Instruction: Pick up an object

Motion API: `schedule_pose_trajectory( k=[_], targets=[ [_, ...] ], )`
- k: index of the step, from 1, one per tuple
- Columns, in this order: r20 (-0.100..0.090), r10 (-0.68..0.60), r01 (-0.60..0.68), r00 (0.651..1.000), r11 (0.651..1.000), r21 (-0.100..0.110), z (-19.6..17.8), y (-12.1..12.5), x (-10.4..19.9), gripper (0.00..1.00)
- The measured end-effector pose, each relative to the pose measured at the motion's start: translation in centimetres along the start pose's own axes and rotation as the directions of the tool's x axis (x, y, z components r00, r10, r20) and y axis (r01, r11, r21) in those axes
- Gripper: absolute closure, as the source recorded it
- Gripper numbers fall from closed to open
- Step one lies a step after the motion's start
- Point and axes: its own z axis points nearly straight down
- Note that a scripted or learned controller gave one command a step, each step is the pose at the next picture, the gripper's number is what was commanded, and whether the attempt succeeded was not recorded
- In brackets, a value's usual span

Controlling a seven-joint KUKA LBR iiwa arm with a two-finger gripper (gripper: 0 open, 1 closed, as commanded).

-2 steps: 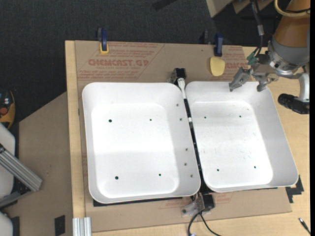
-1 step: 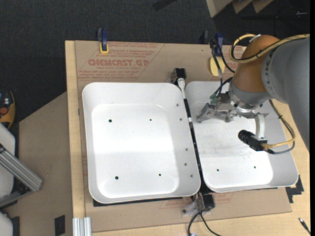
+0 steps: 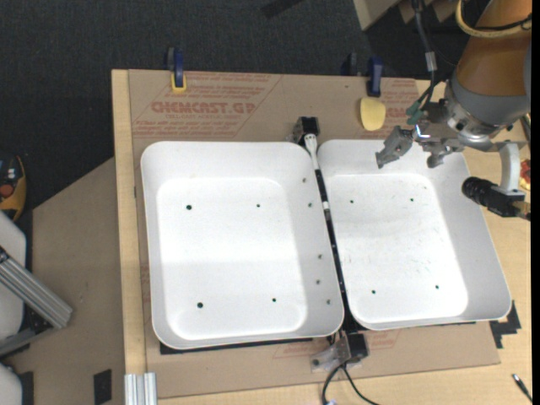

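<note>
Hovering over the right bin [image 3: 472, 251]'s far edge, the fingers [image 3: 413, 153] spread wide, holding nothing.

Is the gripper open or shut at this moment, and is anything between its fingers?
Open. The gripper hangs over the far edge of the right bin with its two fingers spread apart, and nothing sits between them.

dark carpet floor [image 3: 67, 40] behind, brown board [image 3: 228, 99] clamped on light wood counter [image 3: 76, 226], aluminium rail [image 3: 34, 289] at left
</note>
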Motion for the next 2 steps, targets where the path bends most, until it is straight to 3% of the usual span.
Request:
schedule_pose_trajectory(
  k=[1, 2],
  targets=[
    [-0.002, 0.0, 0.0, 1.0, 1.0, 0.015, 0.0, -0.2, 0.0, 1.0],
    [-0.003, -0.005, 0.005, 1.0, 1.0, -0.002, -18.7, -2.3, 5.6, 1.0]
  ],
)
